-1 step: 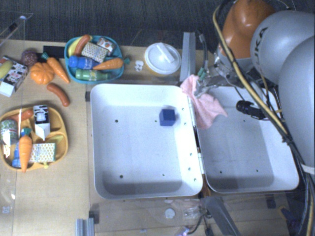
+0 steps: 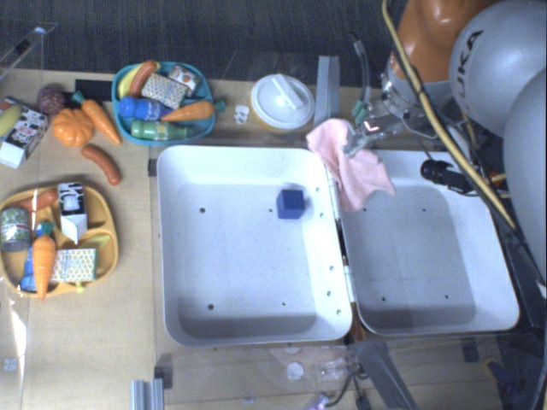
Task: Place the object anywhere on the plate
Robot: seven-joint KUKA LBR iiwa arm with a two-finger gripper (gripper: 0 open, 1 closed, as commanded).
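Camera view: the gripper (image 2: 366, 133) pinches the top of a soft pink cloth (image 2: 352, 171), which hangs below its closed jaws with its long axis running downward, draped over the wall between the two shallow white bins. Left of the jaws, the left bin (image 2: 214, 314) contains a small blue cube (image 2: 291, 203). "KUKA" is printed on the grey arm (image 2: 500, 49).

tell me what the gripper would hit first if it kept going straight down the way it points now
Most likely the pink cloth, which hangs right at the gripper. Below the cloth lies the rim between the two white bins. Depth is hard to judge from this slanted view, so take that as a best guess.
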